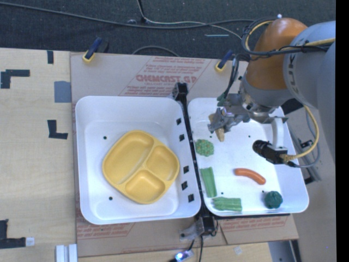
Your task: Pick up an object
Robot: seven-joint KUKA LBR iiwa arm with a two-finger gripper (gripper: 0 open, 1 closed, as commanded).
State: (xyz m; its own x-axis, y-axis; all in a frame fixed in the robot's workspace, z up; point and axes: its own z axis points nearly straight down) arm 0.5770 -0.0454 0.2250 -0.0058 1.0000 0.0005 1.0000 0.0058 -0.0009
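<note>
Camera view: orange sausage (250,175) lies slanted left-to-right; gripper (220,129) fingers' spread cannot be told.

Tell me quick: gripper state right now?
Gripper: state cannot be told; it hangs over the right bin, just above the round green item.

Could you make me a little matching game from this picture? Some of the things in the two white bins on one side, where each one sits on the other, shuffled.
Things:
1. yellow divided plate
2. orange sausage
3. dark green ball
4. round light green piece

Places:
A. right bin, near corner on the arm's side
B. right bin, just below the claw
C. left bin
D. right bin, middle

Pairs: 1-C, 2-D, 3-A, 4-B
</note>
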